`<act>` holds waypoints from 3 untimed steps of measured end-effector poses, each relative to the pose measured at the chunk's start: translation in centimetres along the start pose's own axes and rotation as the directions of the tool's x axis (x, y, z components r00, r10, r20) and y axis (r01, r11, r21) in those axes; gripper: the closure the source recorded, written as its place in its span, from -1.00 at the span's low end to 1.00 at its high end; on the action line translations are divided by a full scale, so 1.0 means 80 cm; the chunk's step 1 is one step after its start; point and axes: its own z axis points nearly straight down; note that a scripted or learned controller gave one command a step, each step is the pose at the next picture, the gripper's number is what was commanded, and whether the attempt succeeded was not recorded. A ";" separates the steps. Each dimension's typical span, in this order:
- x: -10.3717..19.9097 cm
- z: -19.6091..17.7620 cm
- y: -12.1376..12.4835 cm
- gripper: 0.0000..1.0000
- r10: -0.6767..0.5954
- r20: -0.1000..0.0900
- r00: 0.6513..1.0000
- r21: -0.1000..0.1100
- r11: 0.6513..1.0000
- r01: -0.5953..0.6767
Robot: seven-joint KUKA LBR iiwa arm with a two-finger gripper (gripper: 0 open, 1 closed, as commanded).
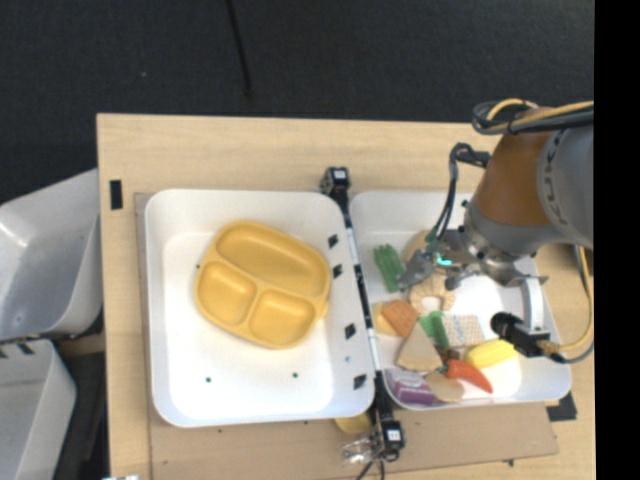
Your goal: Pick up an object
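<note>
Pale wooden bench on a dark floor, carrying two shallow white bins side by side.

Gripper low inside the right bin, under the orange-banded wrist. Whether the claw is spread or pressed together I cannot tell; the wrist body hides it. Nothing seen pinched.

Landmark: the green block, just beside the gripper on the divider side.
- Below the green block: an orange-brown piece, then a tan wedge.
- Beyond those, away from the divider: a yellow piece touching a red-orange one.
- At the bin's near edge, under the wedge: something purple.
- Across the divider from the green block: the left bin holding a yellow compartment plate.

Judgement: descent onto a candidate, likely the green block or a small pale item beneath the wrist. To do it well, centre over one isolated piece, keep clear of the divider wall, and avoid the crowded pile, where neighbours touch and a close could catch two or slip.
</note>
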 end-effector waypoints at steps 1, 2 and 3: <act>0.003 0.051 -0.042 -1.00 0.002 0.009 1.000 -0.021 1.000 -0.002; 0.003 0.040 -0.043 1.00 0.007 0.006 1.000 -0.017 1.000 -0.007; 0.003 0.062 -0.092 1.00 0.002 0.001 1.000 0.000 1.000 -0.002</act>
